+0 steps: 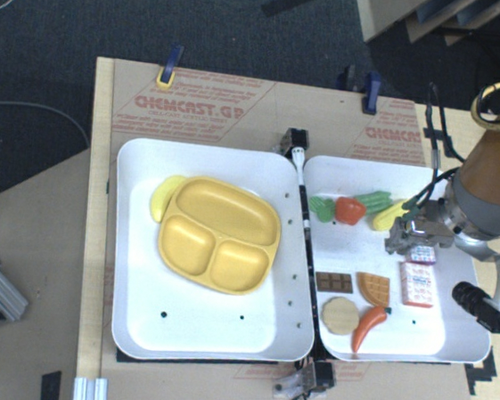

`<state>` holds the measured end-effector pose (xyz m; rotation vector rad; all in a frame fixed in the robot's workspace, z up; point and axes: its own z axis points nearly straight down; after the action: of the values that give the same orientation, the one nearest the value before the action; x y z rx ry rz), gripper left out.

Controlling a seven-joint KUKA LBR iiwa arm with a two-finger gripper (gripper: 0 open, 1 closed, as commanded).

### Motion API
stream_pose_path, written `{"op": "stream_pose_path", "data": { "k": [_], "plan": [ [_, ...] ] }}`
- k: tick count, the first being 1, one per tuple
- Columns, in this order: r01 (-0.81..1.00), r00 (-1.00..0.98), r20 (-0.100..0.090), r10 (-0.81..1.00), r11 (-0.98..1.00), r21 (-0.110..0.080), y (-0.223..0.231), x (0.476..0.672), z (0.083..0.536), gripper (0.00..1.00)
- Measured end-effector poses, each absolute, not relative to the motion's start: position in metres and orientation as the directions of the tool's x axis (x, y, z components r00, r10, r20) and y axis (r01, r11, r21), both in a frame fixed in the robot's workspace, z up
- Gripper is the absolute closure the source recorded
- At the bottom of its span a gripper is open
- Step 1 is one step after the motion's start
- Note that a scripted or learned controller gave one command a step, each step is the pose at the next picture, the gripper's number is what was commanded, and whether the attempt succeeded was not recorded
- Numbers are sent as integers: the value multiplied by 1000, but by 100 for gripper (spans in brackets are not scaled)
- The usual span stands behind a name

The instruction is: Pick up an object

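Gripper low over the right bin; whether its jaws are wide or narrow, I cannot tell.

Just below the jaws lies one white packet; just left, one yellow piece, one tomato, one green piece. Further down-left: one chocolate bar, waffle, cookie, chili. Far left, one yellow tray leaves bare floor along the left bin.
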<state>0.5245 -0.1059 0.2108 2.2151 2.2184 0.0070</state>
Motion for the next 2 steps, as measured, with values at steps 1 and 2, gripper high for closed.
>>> {"op": "stream_pose_path", "data": {
  "k": [1, 2],
  "plan": [
    [1000, -1, -1, 1000, 1, 4, -106, 526, 226, 100],
    [1000, -5, -1, 1000, 5, 4, -82, 562, 227, 100]
  ]
}}
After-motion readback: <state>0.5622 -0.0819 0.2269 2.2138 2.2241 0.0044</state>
